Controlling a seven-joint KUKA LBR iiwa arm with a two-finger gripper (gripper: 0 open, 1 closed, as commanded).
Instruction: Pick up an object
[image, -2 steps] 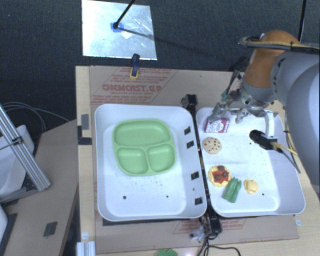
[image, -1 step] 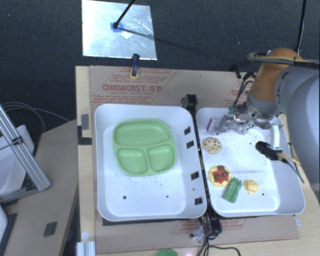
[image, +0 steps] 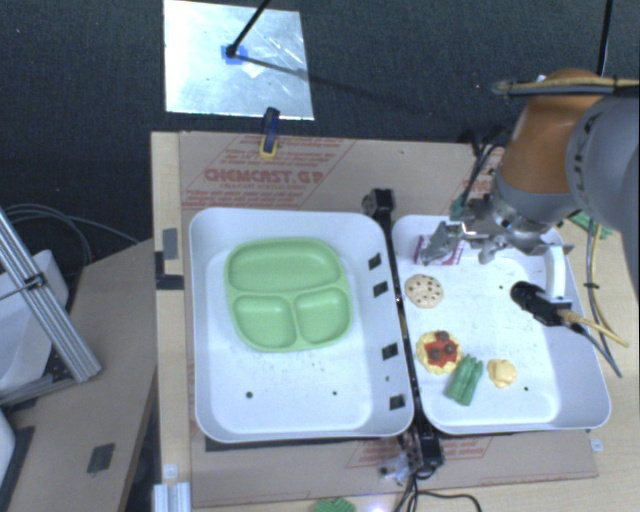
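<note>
The gripper (image: 440, 243) hangs over the back of the right bin (image: 580, 400), and I cannot tell how its jaws stand. The cookie (image: 424, 290) lies just below it, toward the front, round and flat.

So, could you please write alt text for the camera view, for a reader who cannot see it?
A grey robot arm's gripper hangs over the right white bin, which holds a cookie, a small pizza, a green vegetable and a yellow piece. The left bin holds a green divided tray.
</note>
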